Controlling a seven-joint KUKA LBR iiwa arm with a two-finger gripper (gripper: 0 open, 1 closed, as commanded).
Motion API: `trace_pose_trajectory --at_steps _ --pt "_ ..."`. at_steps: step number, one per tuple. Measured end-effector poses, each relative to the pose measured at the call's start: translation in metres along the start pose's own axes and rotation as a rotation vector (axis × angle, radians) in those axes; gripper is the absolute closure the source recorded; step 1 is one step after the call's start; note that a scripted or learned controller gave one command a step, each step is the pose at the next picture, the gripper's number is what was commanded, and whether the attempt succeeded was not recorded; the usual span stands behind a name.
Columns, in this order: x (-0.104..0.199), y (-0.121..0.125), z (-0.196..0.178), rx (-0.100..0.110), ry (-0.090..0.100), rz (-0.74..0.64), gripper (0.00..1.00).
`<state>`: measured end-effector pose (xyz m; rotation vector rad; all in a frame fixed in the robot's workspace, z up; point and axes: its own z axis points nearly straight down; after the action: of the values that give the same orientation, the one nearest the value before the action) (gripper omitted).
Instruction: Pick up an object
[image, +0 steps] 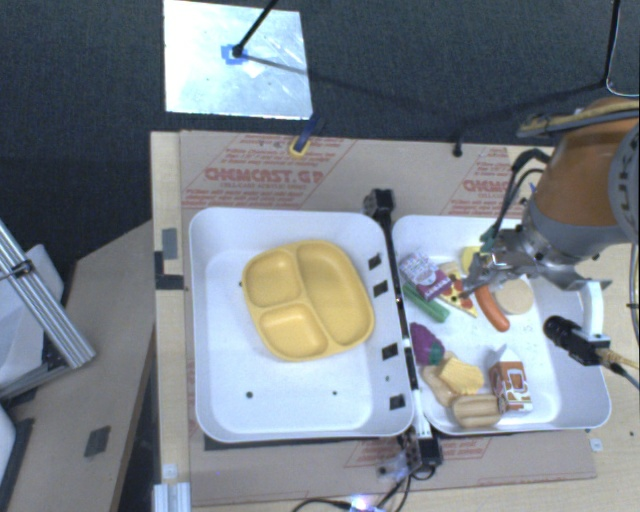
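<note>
Gripper (478, 272) hovers mid right bin (585, 405) over crowded toys, finger state unclear.

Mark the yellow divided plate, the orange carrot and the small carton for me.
yellow divided plate (308, 299): camera view, ridge where its compartments meet.
orange carrot (492, 310): camera view, middle of its body.
small carton (511, 386): camera view, its printed front face.

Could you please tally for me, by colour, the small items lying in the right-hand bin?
Orange or red: 2, a carton and a hot dog
Yellow or tan: 3, including a bun
Purple: 1
Green: 1
Pink-and-white packet: 1
Total: 8
</note>
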<state>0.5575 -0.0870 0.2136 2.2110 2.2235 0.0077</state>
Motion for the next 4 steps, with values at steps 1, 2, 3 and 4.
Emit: trace_pose_trajectory --at_steps 1,2,3,4 --pt "0.0 0.001 -0.011 0.004 0.001 0.001 1.0" --pt "0.034 0.046 -0.008 0.003 0.002 -0.003 1.0" --pt "0.051 0.053 -0.001 0.005 0.001 -0.001 1.0" --pt "0.056 0.051 -0.001 0.006 0.001 0.0 1.0"
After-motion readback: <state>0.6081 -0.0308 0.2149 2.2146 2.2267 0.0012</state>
